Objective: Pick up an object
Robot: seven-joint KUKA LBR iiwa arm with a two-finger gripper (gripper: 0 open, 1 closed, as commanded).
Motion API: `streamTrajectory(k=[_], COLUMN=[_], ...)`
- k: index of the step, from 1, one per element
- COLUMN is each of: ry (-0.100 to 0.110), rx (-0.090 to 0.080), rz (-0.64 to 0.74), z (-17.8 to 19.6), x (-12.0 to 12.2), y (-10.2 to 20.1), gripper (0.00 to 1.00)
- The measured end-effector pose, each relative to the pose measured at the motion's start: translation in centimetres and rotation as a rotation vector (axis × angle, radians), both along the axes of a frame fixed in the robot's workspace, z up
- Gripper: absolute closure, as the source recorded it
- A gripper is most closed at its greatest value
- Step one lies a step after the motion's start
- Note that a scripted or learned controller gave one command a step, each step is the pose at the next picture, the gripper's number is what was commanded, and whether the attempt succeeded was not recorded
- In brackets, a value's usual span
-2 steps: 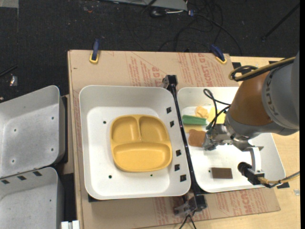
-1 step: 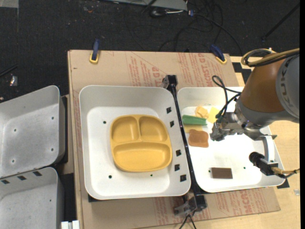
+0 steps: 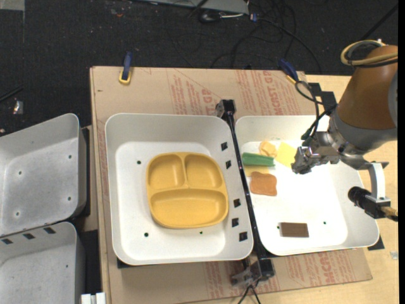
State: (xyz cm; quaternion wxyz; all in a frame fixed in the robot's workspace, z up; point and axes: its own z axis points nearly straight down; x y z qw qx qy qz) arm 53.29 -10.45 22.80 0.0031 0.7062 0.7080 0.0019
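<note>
While the gripper [image 3: 302, 163] hangs low over the right bin [image 3: 335, 233], nothing looks picked yet, so I'd call the task barely started. It sits just right of a little cluster near the bin's upper left: a pale yellow piece [image 3: 286, 154] nearly touching it, a smaller yellow lump [image 3: 268, 147] beside that, a green strip [image 3: 257, 159] along the divider side, and an orange-brown slab [image 3: 263, 183] just below. A dark brown block [image 3: 293, 230] lies well apart, toward the near edge. Honestly can't tell if the gripper is open or closed from this angle (it's just a dark blob under the wrist), and I see nothing in it. The left bin [image 3: 126, 233] has a yellow divided tray [image 3: 187, 190] sitting in the middle, untouched. My guess is the pale yellow piece is the target, so what's left is pretty much everything: settle on it, close, lift.
</note>
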Motion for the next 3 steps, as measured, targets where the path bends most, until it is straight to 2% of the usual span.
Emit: streamTrajectory(k=[1, 3], ry=[0.008, 0.005], rx=[0.001, 0.002], rz=[-0.003, 0.004], z=[-1.7, -2.5], x=[0.0, 3.4], y=[0.0, 11.5], gripper=[1.0, 1.0])
